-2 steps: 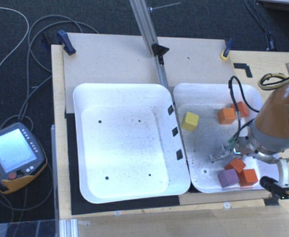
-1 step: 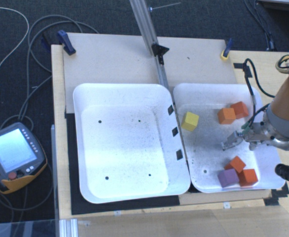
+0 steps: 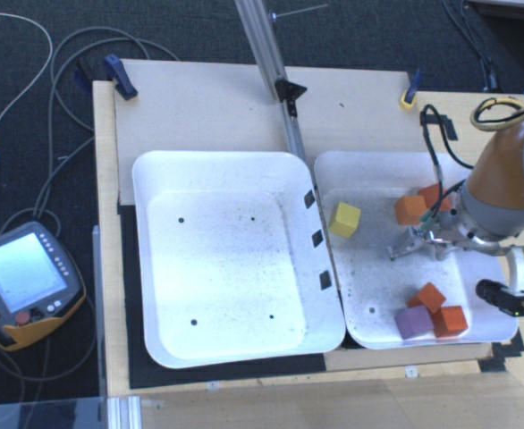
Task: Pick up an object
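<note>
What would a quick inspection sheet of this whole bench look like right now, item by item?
Surface: wooden bench bearing two shallow white bins, left bin and right bin, side by side.
Job's things: all in the right bin: yellow block, orange block near the arm, and a purple block clustered with two orange blocks at the front edge.
Clutter: blue clamp at the bench's far left corner.
Grippers: gripper low in the right bin, beside the orange block; finger state unclear.
Cables: black cable to the arm; loose cables on the floor.
Surroundings: handheld controller on dark carpet; metal pole.
</note>
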You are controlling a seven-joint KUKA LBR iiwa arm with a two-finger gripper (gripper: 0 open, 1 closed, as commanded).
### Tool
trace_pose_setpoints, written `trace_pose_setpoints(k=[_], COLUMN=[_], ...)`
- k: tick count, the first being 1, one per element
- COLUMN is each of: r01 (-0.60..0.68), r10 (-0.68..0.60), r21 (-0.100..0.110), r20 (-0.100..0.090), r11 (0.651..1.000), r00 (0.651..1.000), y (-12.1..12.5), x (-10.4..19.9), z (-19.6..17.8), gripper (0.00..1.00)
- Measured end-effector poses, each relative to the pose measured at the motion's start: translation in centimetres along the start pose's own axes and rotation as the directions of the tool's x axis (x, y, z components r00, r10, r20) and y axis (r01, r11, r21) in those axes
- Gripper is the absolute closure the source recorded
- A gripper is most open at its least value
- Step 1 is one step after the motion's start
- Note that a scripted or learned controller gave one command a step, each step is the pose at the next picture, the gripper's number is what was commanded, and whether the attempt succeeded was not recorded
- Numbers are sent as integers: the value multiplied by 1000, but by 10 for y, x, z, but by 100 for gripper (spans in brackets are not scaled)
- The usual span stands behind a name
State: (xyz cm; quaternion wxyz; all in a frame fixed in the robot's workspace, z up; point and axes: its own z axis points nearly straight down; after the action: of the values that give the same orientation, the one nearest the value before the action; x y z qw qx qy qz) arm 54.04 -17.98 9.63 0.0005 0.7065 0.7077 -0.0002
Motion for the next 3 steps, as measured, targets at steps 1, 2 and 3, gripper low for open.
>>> trace_pose_setpoints(k=[1, 2, 3], r01=[0, 5, 2], r10=[0, -5, -2], r21=[-6, 5, 1], r20=[3, -4, 0], r11=[1000, 1000, 1000], r00=[1000, 1000, 1000], y=[49, 101, 100], x=[-38, 27, 22], z=[-4, -3, -15], gripper=[0, 0, 100])
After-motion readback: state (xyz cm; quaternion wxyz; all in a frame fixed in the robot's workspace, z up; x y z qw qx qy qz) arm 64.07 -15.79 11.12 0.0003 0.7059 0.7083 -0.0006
